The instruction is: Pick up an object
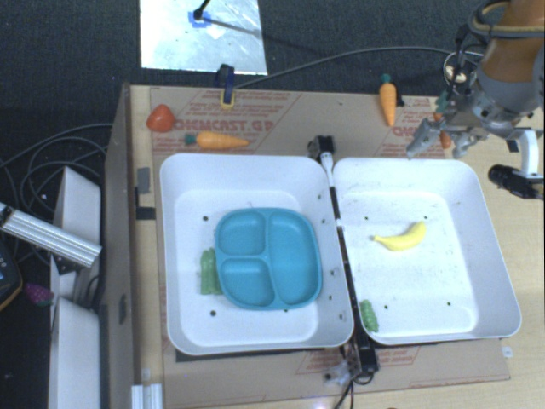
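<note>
White plastic bins are set side by side in the middle of the frame, so whatever gets grabbed from one can presumably be dropped in the other. The right bin [477,228] has a banana [402,237] lying loose near its centre, well apart from the walls, which makes it the easiest target by the look of it. A small green piece [368,315] is tucked against that bin's lower left edge, right by the divider, so a clean grip there would probably be awkward.

The left bin [183,228] is mostly taken up by a blue tray [267,258] with three compartments, lying flat. A green thing [208,272] is wedged just beside the tray's left rim, and it can't be told what it is exactly.

The gripper [434,143] is seen at the upper right, hanging over the cardboard just beyond the right bin's far rim, not over the bin floor yet. Its fingers look spread apart with nothing between them, so no object is held. The arm [511,49] is leaned in from the right edge.

On the cardboard [281,113] outside the bins, a carrot [213,141] and a tomato [160,118] are left at upper left, and another carrot [388,100] sits upper right, near the gripper. Those seem parked out of play.

Judging from this, the pick hasn't been started; a move down and left toward the banana would be needed.
</note>
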